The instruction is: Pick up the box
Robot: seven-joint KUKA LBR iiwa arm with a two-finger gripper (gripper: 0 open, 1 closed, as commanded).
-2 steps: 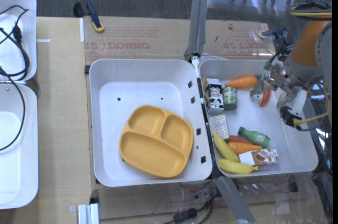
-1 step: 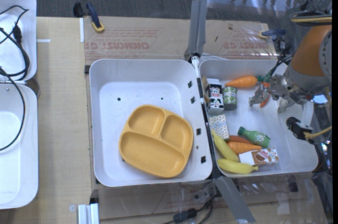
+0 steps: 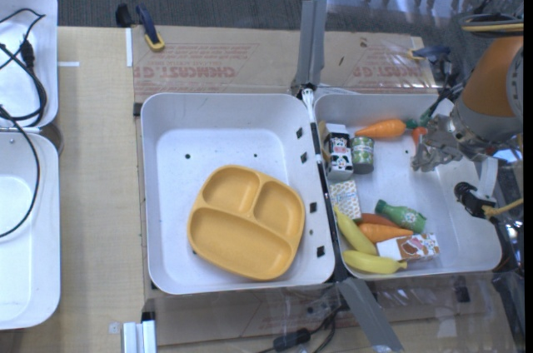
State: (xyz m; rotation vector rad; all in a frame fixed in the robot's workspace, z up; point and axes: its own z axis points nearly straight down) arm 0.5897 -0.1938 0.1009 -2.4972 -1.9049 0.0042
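Box (image 3: 408,248) lies untouched at the front of the right bin (image 3: 466,210), beside 2 bananas (image 3: 360,247). Your gripper (image 3: 426,153) hovers well apart near the back; finger state can't be told. Pick not begun.

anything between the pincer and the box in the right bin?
Nothing stands directly between them. The pincer hangs over bare floor of the right bin; the box lies near the front wall. A green bottle and a carrot crowd its far side, and a banana touches its left end.
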